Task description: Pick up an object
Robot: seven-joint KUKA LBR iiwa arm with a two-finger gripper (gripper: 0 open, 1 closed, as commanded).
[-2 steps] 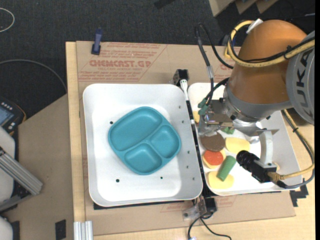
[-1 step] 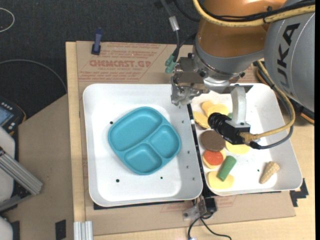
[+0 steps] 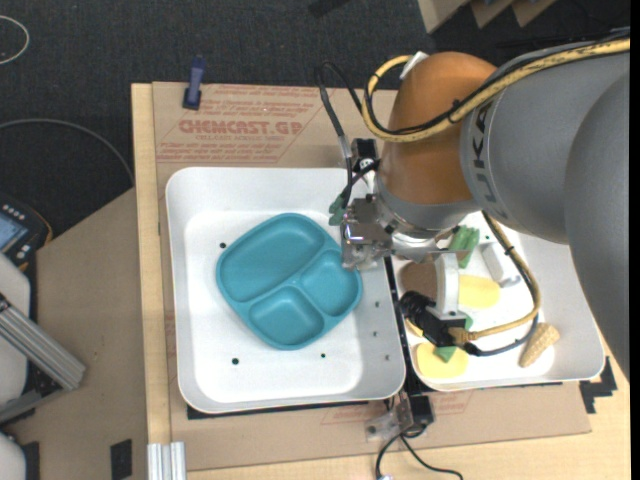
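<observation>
A teal divided plate [image 3: 285, 280] lies flat in the left white bin [image 3: 188, 268]. My gripper [image 3: 353, 250] hangs under the orange wrist band, low over the plate's right rim, close to the wall between the two bins. The wrist hides whether it touches the plate. In the right bin [image 3: 585, 360] lie a pale yellow piece [image 3: 480, 293], a yellow disc [image 3: 446, 364], a green piece [image 3: 465, 240], a tan peanut-shaped thing [image 3: 541, 342] and a small white block [image 3: 497, 264]. The arm covers much of that bin.
Both bins rest on a brown board [image 3: 250, 123] with red lettering. A blue clip [image 3: 193, 83] sits at the board's far left corner. Yellow and black cables [image 3: 500, 320] loop from the wrist over the right bin. Dark floor surrounds the bench.
</observation>
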